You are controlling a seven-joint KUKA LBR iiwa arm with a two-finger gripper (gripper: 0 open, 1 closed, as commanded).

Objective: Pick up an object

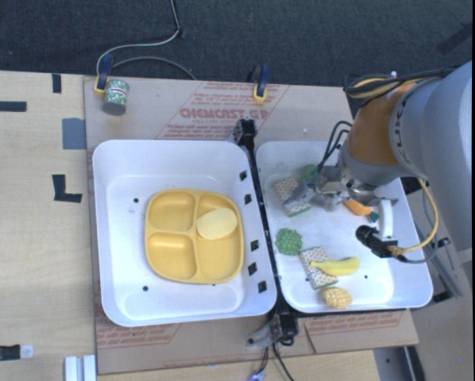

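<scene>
Here, the end effector (307, 198), its opening unreadable, overlaps a flat packet (288, 189) lying tilted.

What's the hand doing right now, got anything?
Hand: down in the right bin by a small patterned block; open or shut cannot be told, and no grasp is visible.

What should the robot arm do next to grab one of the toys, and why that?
Probably lower the gripper a little onto the small grey-green piece just below it in the right bin, then close. The gripper sits right over that spot, while the green ball, banana and corn lie farther toward the bin's near edge. I can't tell how the fingers are set.
</scene>
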